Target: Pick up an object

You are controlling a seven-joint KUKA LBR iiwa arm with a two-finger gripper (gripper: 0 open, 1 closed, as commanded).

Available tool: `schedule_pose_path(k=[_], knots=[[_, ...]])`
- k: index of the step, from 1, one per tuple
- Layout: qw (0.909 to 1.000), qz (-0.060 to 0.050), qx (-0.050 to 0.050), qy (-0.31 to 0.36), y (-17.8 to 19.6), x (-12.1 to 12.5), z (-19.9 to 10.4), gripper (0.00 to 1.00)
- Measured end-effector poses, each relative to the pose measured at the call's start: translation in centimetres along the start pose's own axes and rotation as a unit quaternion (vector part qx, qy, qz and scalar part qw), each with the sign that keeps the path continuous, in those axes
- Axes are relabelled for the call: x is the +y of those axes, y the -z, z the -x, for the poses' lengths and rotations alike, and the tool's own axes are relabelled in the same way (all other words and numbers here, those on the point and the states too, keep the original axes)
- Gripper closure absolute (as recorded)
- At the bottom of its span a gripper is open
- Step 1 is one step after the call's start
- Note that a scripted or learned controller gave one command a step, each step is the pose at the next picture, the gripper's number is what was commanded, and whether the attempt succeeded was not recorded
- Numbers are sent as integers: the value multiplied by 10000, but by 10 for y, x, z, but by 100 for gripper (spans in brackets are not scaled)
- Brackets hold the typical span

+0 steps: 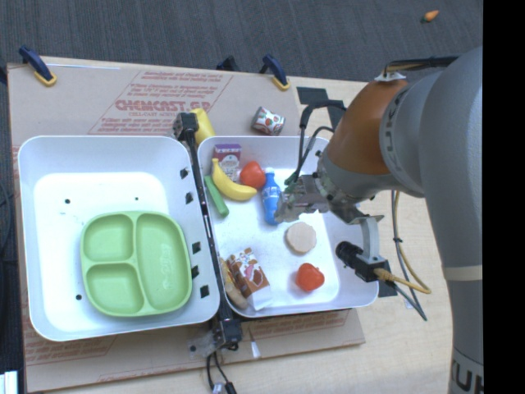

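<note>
We see the gripper (289,206) low in the right bin (349,298), just beside the blue bottle (271,197), touching or not we cannot tell, grip state unclear.

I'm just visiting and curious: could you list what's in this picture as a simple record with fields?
left bin: green divided plate
right bin: banana, blue bottle, red tomato, beige round piece, snack packet
outside bins: small printed cup on cardboard
claw: low in right bin, beside the blue bottle
</note>
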State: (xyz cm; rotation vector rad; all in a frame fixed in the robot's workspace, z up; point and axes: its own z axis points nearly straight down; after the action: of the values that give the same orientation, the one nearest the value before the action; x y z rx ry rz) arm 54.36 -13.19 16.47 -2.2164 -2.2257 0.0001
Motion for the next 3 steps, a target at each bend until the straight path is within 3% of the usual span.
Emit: schedule_pose_path(k=[1, 2, 3], knots=[[10000, -7, 4, 1, -1, 0, 0, 0], [9999, 146, -38, -13, -54, -48, -12, 0], [9999, 134, -39, 17, -44, -48, -12, 100]])
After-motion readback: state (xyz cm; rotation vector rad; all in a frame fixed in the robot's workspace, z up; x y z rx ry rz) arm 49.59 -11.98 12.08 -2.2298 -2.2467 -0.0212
